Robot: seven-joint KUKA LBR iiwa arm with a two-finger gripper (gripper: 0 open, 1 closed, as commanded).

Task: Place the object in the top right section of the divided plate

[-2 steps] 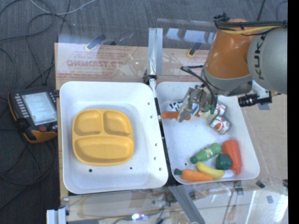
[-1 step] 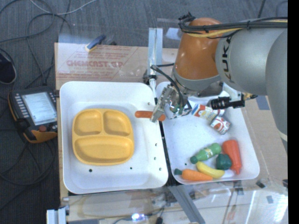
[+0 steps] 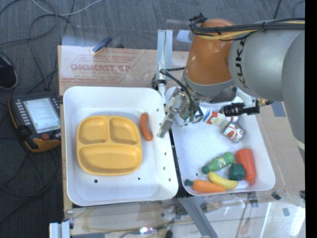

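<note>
Well, sausage (image 3: pixel 145 126) at three o'clock of plate (image 3: pixel 109 145) looks light, smooth; pinch mid-length. Gripper (image 3: pixel 166 126) fingers: cannot tell.

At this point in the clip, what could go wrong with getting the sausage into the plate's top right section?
The sausage lies in the left bin, just outside the yellow divided plate, close to its right rim; a grasp might nudge the plate. The gripper hovers over the wall between the bins, so descending there could strike it. The sausage is small and rounded, so it may well roll or slip.
</note>
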